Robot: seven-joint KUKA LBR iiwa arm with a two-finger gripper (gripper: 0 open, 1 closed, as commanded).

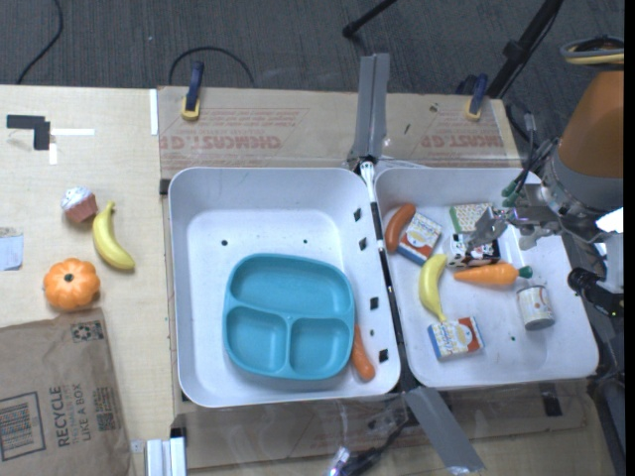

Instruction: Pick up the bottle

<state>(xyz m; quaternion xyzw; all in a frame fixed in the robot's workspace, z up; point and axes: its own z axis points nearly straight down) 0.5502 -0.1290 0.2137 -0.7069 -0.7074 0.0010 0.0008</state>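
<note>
A small dark bottle [474, 254] with a white and red label lies in the right bin [556, 365], near its middle and just above the carrot [485, 275]. My gripper [489, 229] comes in from the right and hangs right over the bottle's upper end, partly hiding it. I cannot see whether it touches the bottle.
Around the bottle are a green-and-white box [467, 215], a small carton [421, 236], a sausage [399, 224], a banana [432, 286], a white can [536, 306] and another carton [455, 337]. The left bin [198, 266] holds a blue divided plate [290, 316] and a second sausage [361, 355].
</note>
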